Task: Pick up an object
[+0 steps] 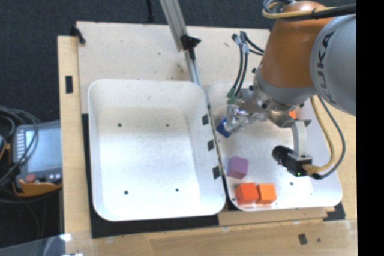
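Note:
My gripper (233,119) hangs low over the left part of the right bin (324,189), close to the wall shared with the other bin. A small blue object (222,128) sits right at its tip, partly covered by it. I cannot make out whether the blue object is gripped or only touched. A purple block (238,166) lies in front of the gripper. Two orange blocks (246,193) (266,192) rest side by side at the bin's front edge.
The left bin (102,129) stands beside the right one. A slanted metal rail (171,3) runs from the back down to the bins' junction. The arm's bulk (300,57) and a black cable fitting (291,159) overhang the right bin. A bit of orange (292,113) peeks from under the wrist.

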Tool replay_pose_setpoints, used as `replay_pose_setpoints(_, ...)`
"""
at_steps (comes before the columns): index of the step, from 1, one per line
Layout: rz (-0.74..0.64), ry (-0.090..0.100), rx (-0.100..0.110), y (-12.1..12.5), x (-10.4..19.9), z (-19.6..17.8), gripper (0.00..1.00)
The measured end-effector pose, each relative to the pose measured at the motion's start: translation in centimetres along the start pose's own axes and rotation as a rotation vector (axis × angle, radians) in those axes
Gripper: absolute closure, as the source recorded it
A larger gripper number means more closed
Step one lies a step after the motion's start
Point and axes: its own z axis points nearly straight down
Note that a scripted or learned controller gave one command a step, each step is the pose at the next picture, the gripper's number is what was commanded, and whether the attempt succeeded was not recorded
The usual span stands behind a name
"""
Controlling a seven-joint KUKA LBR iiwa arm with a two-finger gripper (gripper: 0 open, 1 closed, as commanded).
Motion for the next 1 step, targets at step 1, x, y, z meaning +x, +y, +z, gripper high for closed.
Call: replay_pose_setpoints(1,0.005,-0.001,0.001,-0.97,4.81,0.33,1.00)
